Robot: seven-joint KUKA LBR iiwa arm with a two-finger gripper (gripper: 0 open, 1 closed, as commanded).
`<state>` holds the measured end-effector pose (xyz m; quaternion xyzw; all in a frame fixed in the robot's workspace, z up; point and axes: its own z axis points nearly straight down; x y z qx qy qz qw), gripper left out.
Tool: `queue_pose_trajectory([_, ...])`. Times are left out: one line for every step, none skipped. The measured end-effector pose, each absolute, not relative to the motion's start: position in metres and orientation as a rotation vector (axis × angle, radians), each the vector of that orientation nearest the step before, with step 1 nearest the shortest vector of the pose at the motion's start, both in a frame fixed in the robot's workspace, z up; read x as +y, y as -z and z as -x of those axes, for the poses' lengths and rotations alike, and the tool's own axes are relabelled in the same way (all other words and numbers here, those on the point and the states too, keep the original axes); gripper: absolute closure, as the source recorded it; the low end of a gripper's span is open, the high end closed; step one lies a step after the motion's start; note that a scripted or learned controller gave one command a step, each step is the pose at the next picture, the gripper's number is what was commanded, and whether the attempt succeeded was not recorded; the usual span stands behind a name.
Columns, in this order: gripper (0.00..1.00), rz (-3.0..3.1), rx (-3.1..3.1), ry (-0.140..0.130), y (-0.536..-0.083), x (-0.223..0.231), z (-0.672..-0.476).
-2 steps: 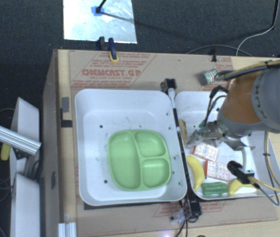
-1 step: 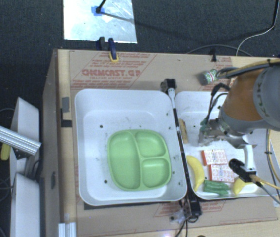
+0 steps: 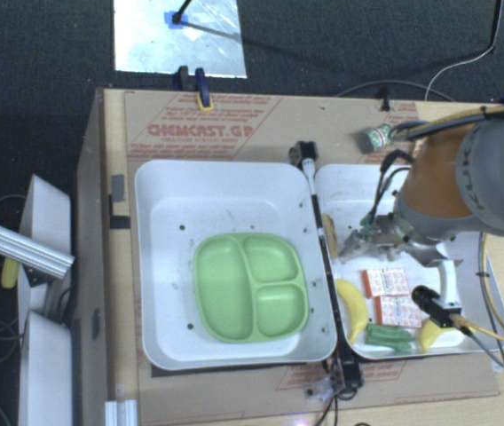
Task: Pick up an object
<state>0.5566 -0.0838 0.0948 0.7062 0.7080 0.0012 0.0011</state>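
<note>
The bench, covered with brown sheet printed in red lettering, carries two shallow bins side by side. The left white plastic bin holds a pale green three-compartment plastic plate, lying flat in its lower half, closer to the wall shared with the other bin than to the outer wall. The right white plastic bin holds the loose things to pick from. A curved yellow banana lies just beside the shared wall. Two red-and-white printed packets sit one below the other in the middle, touching or nearly touching. A green elongated object lies along the lower wall, its left end near the banana's lower tip. A yellow piece rests in the lower right corner, partly hidden. The grey arm, with its orange band, reaches in from the right across the top of this bin. The gripper hangs over the bare upper middle of the right bin, above the packets and to the right of the shared wall. Whether it is spread wide or drawn narrow cannot be told at this slant and blur.
</note>
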Motion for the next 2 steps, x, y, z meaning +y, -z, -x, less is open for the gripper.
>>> queue_pose_trajectory([0.00,-2.220,2.222,0.000,-0.084,-0.089,-0.504])
queue_pose_trajectory([0.00,-2.216,2.222,-0.002,-0.085,-0.119,-0.565])
